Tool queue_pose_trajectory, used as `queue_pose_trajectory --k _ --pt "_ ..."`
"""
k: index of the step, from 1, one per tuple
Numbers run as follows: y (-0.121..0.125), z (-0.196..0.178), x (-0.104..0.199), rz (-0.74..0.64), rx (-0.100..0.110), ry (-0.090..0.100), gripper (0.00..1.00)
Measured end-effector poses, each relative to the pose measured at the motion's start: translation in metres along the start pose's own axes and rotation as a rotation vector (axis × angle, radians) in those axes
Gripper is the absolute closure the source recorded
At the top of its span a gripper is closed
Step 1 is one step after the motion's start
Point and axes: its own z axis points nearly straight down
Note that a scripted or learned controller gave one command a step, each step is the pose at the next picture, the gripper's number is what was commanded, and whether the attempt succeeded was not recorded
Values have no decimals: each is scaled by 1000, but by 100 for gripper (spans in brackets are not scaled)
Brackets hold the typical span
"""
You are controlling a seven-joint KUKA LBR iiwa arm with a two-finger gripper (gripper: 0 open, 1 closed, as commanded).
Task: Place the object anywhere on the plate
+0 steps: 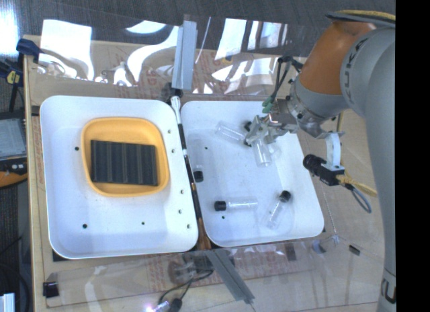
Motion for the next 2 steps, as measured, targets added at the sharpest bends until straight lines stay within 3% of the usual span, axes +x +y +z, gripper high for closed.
queue_pose_trajectory --k 1,2 --pt "-50 42 64 -187 4 0 100" --pt "-117 20 97 -392 3 0 100"
